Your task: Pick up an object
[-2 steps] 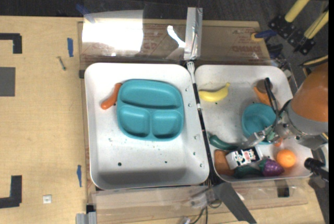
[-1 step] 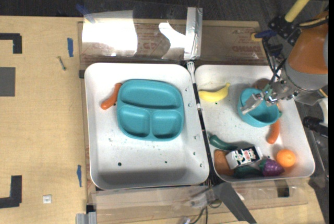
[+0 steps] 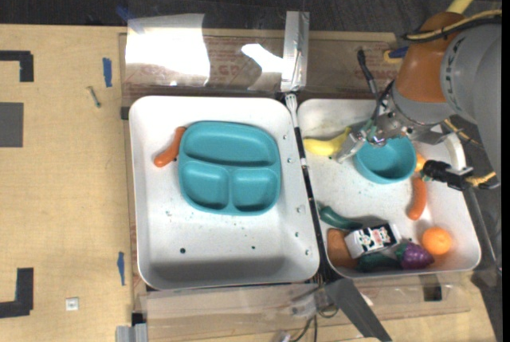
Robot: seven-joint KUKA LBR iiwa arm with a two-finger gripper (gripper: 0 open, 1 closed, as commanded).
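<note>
My gripper (image 3: 371, 138) hangs in the right bin (image 3: 351, 187), at the upper-left rim of a teal bowl (image 3: 388, 163). A yellow banana (image 3: 323, 146) lies just left of it, its tip close to the gripper. Whether anything is held cannot be made out from this angle. Below the bowl an orange carrot (image 3: 416, 198) lies upright along the bin's right side. An orange fruit (image 3: 437, 240), purple grapes (image 3: 414, 256), a small printed box (image 3: 373, 237), a green piece (image 3: 339, 216) and a brown item (image 3: 339, 247) crowd the bin's near edge.
The left bin (image 3: 151, 253) bears a teal divided plate (image 3: 229, 166) with an orange sausage-shaped piece (image 3: 168, 151) against its left side. A ridge between the bins runs just left of the banana. The grey arm comes in from the upper right.
</note>
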